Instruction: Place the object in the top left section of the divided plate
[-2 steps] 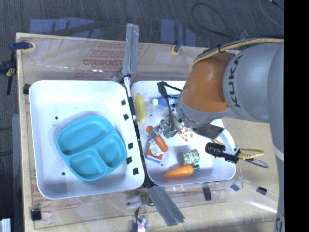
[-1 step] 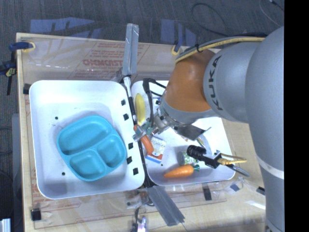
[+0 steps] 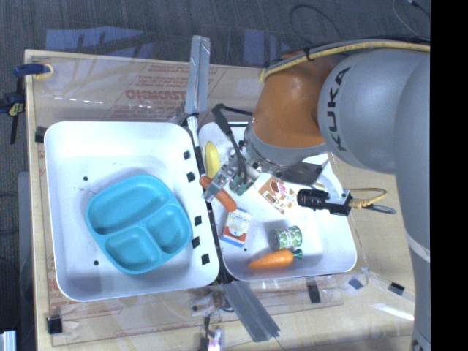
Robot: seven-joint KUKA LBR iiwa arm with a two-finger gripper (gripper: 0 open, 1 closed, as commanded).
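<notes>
A blue divided plate [image 3: 139,221] with three sections lies in the left bin [image 3: 66,145], tilted in the view, and its sections hold nothing. My gripper [image 3: 219,181] hangs low over the left edge of the right bin [image 3: 333,251], just right of the wall between the bins. A small orange-red piece [image 3: 227,200] shows right below the gripper tip; whether it is held is unclear. A yellow banana [image 3: 211,156] lies just behind the gripper, partly hidden by it.
The right bin also holds a small white-and-red carton [image 3: 235,227], a green can [image 3: 287,238], an orange carrot [image 3: 272,259] and a printed packet [image 3: 277,194]. The arm's grey and orange body [image 3: 307,115] covers the bin's back part. A metal bar [image 3: 198,72] stands behind the bins.
</notes>
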